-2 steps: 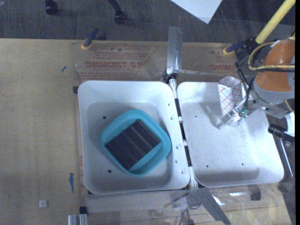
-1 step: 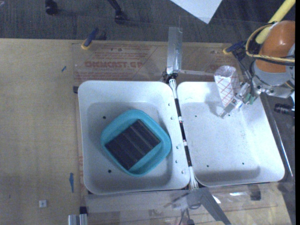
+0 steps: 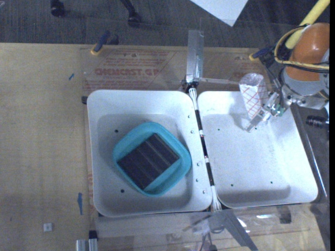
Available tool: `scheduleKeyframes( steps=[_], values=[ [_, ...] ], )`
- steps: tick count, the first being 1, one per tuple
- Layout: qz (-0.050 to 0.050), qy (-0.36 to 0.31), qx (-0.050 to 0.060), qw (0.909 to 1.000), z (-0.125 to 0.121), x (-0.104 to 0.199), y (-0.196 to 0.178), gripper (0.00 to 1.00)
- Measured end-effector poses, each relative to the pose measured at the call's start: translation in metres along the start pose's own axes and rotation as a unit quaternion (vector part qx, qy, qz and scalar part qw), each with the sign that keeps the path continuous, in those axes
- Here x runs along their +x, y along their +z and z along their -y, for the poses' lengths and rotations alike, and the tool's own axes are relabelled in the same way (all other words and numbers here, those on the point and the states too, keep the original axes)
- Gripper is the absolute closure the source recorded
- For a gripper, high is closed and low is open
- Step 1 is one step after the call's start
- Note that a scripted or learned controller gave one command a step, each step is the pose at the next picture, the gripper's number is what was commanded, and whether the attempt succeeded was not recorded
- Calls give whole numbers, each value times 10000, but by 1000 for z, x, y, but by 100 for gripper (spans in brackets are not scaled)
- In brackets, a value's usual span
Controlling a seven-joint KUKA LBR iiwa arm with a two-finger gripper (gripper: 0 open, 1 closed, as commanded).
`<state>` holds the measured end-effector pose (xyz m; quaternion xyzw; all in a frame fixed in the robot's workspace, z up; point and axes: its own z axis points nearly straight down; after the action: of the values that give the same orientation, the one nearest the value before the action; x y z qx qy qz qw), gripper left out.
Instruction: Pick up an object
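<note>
A white object with a red lattice pattern [image 3: 252, 94] is at the far edge of the right bin [image 3: 261, 166], overlapping the bin's rim. My gripper [image 3: 255, 122] reaches in from the upper right, and its tip lies just below and right of that object, close against it. Whether the object rests on the bin or hangs from the gripper is unclear. In the left bin [image 3: 102, 119] a teal square bowl [image 3: 179, 156] lies tilted, with a dark ribbed block [image 3: 147, 160] inside it.
A metal bracket [image 3: 194, 56] stands behind the seam between the two bins. The arm's orange band [image 3: 310, 46] and yellow cables hang over the right bin's far right corner. Wooden bench surrounds the bins.
</note>
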<state>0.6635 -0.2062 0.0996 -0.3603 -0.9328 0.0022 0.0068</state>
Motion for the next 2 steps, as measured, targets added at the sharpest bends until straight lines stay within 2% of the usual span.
scheduleKeyframes(
  steps=[2],
  values=[
    [-73,816,-50,9966,5,-5,11,0]
  ],
)
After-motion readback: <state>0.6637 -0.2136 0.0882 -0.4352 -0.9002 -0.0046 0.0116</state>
